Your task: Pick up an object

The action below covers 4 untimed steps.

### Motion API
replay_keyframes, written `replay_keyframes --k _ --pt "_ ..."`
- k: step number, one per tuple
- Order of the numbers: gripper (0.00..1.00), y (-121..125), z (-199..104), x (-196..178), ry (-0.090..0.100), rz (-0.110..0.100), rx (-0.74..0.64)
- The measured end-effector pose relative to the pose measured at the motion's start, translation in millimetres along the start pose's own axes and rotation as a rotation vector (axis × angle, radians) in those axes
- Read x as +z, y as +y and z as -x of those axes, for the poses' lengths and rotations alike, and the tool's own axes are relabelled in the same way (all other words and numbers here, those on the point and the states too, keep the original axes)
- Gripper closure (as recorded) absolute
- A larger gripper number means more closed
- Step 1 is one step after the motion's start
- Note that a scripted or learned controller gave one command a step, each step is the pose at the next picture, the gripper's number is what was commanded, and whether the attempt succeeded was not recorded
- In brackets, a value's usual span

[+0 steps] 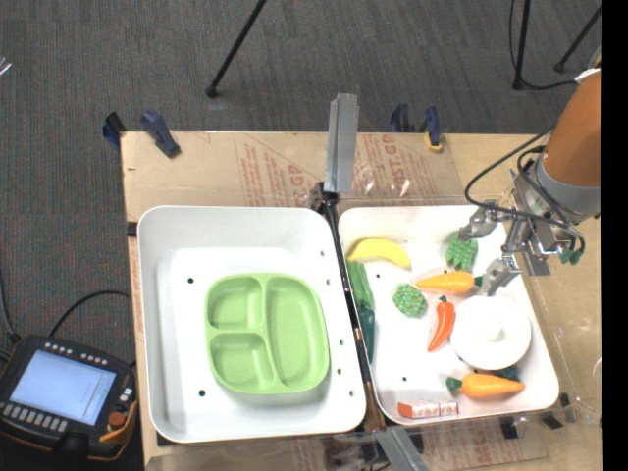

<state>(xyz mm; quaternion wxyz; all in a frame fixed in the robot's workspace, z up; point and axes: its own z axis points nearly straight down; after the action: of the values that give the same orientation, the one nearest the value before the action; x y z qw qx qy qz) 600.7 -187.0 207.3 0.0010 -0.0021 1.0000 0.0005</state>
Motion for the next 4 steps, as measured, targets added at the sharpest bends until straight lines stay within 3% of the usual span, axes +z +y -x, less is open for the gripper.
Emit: replay_keyframes --k 1,2,3,4 --pt "0.00 -4.0 11.0 102.1 -0.010 -0.003 0.051" --pt "0.00 31.7 -8.2 117.7 -0.002 0.000 0.106" --pt "0.00 71.0 -64.8 120.2 0.003 0.000 0.298" --pt "0.00 7.3 -95.6 119.9 0.003 0.000 0.341"
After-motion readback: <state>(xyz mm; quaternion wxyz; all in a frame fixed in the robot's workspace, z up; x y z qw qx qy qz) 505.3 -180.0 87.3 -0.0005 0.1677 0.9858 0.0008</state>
